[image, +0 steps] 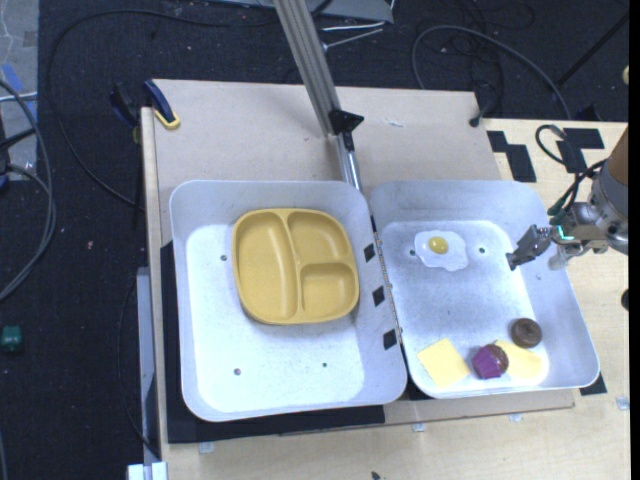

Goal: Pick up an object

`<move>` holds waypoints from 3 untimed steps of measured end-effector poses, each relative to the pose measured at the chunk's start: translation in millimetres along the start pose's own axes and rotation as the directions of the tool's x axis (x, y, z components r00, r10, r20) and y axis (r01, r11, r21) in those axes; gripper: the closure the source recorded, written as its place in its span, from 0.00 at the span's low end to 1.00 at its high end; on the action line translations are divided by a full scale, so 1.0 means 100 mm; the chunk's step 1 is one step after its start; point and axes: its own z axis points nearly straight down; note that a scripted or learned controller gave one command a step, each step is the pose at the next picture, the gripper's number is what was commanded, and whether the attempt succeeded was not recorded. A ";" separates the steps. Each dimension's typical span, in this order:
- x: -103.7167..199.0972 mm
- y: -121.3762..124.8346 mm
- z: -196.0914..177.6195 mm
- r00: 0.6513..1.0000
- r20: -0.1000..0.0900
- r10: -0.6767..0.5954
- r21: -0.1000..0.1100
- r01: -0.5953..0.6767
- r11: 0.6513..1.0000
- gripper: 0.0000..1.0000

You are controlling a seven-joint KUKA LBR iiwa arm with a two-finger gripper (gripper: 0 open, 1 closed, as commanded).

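White plastic bins sit side by side on the tan worktop (420, 118). In the left bin (200, 368) I see a yellow divided plate (296, 265), its long side running roughly front to back, the two smaller sections toward the right.

The right bin (570, 313) has the loose pieces. A toy fried egg (441, 249) lies flat near the far wall, its white stretching a little left to right. Along the near edge there is a yellow cheese slice (443, 362), set as a tilted square with a corner toward the front, then a purple lump (489, 361) just beside it, resting against a paler yellow piece (526, 364). A small brown round thing (526, 333) sits just behind that one.

My gripper (524, 252) hangs over the right bin's right side, pointing left toward the egg but well apart from it. Whether its fingers are spread or pressed together, I cannot tell.
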 end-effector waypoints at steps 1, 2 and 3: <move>0.00 0.00 0.00 1.000 0.000 0.000 -0.001 0.000 1.000 0.00; -0.03 0.02 0.63 1.000 -0.001 0.001 0.004 -0.001 1.000 0.00; 0.02 -0.03 1.26 1.000 -0.002 0.002 0.004 -0.002 1.000 0.00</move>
